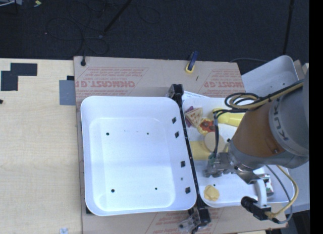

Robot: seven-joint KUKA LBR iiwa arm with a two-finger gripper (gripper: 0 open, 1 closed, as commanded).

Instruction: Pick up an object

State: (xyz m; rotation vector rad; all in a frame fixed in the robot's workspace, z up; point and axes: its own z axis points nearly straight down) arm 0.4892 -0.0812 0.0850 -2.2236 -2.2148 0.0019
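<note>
While the arm leans in from three o'clock, its orange band tilts down over the right bin, wrist low above the bin floor. Jaws are at the bin's centre; whether released or clenched, cannot tell. Loose objects: yellow lump at six o'clock, pale yellow disc at nine, red-and-tan packet at eleven. Left bin sits alongside on the worktop.

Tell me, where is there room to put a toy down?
The left bin has a wide bare white floor between all four walls. The right bin is crowded: the arm hangs over it, with a yellow lump, a packet and other yellow things packed beside the divider.
</note>
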